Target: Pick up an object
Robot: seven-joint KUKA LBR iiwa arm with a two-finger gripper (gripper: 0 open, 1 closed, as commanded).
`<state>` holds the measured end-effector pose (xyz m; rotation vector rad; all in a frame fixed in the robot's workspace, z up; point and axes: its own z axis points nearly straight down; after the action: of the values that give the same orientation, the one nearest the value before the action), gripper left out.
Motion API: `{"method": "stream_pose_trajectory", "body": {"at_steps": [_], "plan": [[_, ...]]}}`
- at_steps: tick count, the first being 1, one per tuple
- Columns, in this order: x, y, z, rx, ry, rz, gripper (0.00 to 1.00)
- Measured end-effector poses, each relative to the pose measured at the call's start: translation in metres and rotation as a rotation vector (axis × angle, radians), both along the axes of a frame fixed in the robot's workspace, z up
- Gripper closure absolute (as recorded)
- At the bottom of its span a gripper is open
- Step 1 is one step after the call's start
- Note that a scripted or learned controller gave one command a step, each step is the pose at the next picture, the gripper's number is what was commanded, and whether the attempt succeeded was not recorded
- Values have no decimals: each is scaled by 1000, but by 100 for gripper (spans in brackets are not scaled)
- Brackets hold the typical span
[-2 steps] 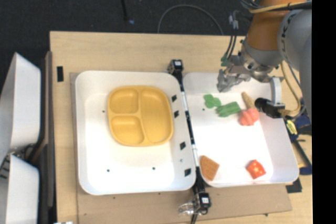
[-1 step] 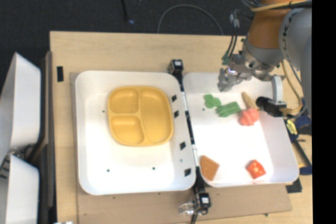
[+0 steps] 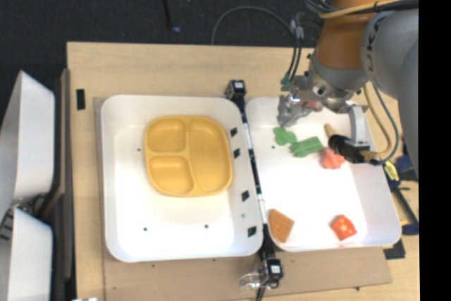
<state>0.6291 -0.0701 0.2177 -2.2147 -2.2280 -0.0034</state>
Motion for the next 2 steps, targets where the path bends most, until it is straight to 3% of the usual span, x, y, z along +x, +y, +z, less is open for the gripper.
{"method": "stream_pose_trajectory", "body": {"at_steps": [1, 2], "plan": [[-3, 53, 5, 0, 1, 1, 100], [-26, 100, 17, 0, 2, 0, 100]]}}
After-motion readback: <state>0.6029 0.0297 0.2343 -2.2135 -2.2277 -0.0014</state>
